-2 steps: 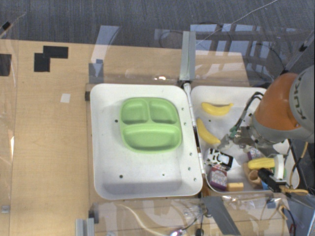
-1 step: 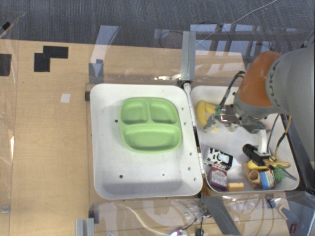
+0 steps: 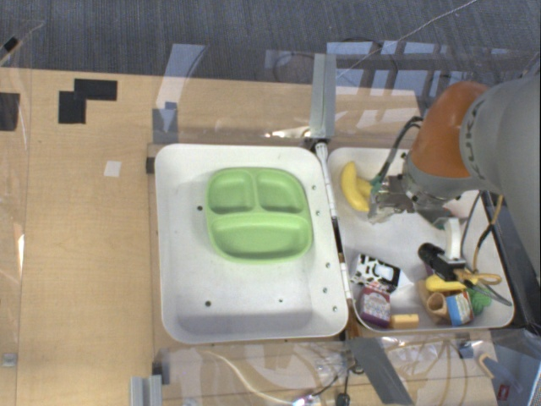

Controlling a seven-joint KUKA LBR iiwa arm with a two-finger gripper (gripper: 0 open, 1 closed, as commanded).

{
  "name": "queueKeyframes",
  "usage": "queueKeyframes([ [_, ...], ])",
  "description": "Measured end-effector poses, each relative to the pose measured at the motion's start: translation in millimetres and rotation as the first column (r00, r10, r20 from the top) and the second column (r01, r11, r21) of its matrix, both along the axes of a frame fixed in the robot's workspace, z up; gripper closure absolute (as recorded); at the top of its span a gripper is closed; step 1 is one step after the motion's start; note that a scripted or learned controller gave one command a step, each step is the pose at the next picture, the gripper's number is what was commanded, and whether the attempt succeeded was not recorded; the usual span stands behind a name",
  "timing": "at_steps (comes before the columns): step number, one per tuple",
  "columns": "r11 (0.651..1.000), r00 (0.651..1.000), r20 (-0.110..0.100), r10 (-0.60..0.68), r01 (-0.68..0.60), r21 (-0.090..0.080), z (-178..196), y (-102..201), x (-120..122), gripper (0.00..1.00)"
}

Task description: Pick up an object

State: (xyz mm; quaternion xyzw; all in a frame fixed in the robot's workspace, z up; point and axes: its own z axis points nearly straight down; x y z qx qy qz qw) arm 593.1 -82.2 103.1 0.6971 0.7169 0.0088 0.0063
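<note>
The banana (image 3: pixel 355 187), a yellow curved fruit, lies in the far left part of the right bin (image 3: pixel 505 318), close to the wall that this bin shares with its neighbour. It rests on the white floor, apart from the other things in that bin.

Starting at the left, the left bin (image 3: pixel 169 252) holds a green divided plate (image 3: pixel 256 213), which sits flat a little far of the middle, its two small compartments on the far side and its one long compartment on the near side. A metal post (image 3: pixel 323 96) stands at the far end of the wall between the two bins.

In the right bin, just right of the banana, the gripper (image 3: pixel 382 203) hangs low over the floor; its tip is near the fruit. Whether it is spread or closed cannot be told from this angle, and nothing can be seen held in it. The grey arm (image 3: pixel 505 134) with its orange band (image 3: pixel 444 138) reaches in from the right above it.

Nearer in the same bin lie a black and white card (image 3: pixel 374 271), a dark red packet (image 3: pixel 374 304) and a small tan block (image 3: pixel 404 320). At the near right corner sits a heap of small objects (image 3: pixel 452 290), among them something black, something yellow and something blue.
</note>
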Motion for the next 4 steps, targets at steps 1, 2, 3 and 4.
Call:
queueKeyframes([
  [1,1.0,1.0,0.0,0.0,0.0,0.0,0.1,-0.1,0.1,0.0],
  [2,1.0,1.0,0.006,0.002,-0.002,0.0,12.0,0.6,2.0,1.0],
  [3,0.998,0.998,-0.006,-0.07,0.07,-0.007,-12.4,-67.3,-24.7,1.0],
  [4,0.997,0.997,-0.005,-0.071,0.071,-0.008,-12.3,-67.5,-24.5,0.0],
])
